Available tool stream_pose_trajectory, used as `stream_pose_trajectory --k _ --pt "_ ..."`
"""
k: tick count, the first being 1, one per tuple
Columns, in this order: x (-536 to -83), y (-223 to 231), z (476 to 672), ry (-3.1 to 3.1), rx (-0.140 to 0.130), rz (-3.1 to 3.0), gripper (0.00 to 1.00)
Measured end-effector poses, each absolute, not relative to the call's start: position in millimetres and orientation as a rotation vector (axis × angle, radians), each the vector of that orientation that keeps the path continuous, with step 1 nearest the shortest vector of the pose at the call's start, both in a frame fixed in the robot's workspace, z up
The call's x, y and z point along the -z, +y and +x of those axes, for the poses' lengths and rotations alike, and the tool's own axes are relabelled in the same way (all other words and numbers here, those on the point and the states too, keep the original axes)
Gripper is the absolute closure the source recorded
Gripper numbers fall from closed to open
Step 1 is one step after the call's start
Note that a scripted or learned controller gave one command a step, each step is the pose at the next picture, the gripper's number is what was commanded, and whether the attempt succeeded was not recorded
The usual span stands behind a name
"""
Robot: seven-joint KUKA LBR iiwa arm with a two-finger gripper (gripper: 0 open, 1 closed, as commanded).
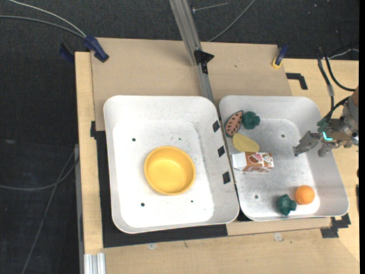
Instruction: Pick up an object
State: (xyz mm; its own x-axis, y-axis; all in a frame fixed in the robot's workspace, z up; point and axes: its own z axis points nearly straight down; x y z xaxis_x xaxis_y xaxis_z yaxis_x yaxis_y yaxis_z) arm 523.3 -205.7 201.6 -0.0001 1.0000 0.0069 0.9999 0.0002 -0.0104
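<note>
My tool (308, 144) hangs at the right side of the right bin (319, 110), with nothing between its fingers.

I cannot tell how far the tool is spread; 1 dark finger (302, 146) points toward the bin's middle. Taking the right bin as landmark: 1 orange ball (305, 194) lies near its front right corner, below my tool and apart from it, with 1 dark green piece (284, 204) just beside the ball. Along the bin's left wall I count 1 small carton (255, 162), 1 yellow piece (245, 142) touching it, 1 reddish oval slice (233, 123) and a 2nd green piece (250, 119), all well apart from my tool. The left bin (122, 113) beside it holds 1 yellow bowl (169, 169). Both bins sit on the tabletop (142, 67).
</note>
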Motion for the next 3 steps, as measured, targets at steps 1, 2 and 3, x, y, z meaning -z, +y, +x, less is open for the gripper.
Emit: stream_pose_trajectory --k 1,2,3 --pt "-203.9 -205.9 524.4 -2.217 0.0 -2.215 0.0" --pt "-160.3 -208.4 524.3 -2.209 -0.006 -2.212 0.0" --pt "-115.9 -204.1 528.5 -2.211 -0.004 -2.211 0.0"
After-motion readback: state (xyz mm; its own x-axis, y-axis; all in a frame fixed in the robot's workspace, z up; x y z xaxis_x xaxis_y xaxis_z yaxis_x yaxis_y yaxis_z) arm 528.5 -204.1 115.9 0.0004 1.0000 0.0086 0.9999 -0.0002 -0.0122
